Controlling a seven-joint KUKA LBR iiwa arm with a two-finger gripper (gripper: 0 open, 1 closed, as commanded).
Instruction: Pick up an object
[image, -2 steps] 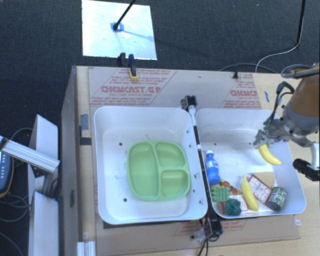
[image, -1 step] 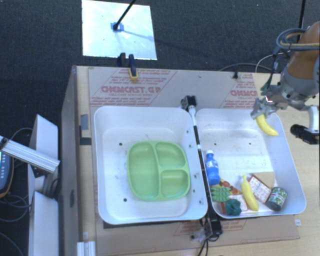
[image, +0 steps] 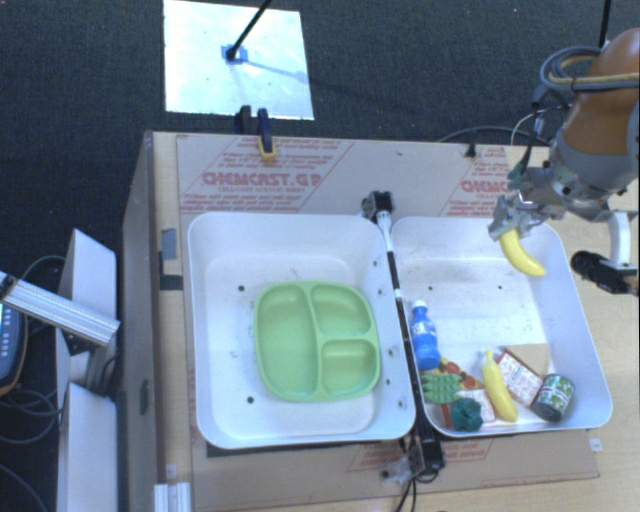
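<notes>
My gripper (image: 512, 226) hangs over the far right part of the right bin (image: 570, 290), shut on the top end of a yellow banana (image: 524, 255). The banana dangles below the fingers, slanting down to the right above the bin floor. In the near part of the same bin lie a blue bottle (image: 424, 336), a second yellow banana (image: 498, 386), a patterned small box (image: 521, 374) and a dark green can (image: 553, 396). A green leafy toy (image: 440, 383) and a teal lump (image: 465, 413) sit by the near left corner.
The left bin (image: 220, 300) bears a light green divided plate (image: 318, 340). A black divider rail (image: 394, 290) runs between the two bins. The far half of the right bin's floor is bare under the held banana.
</notes>
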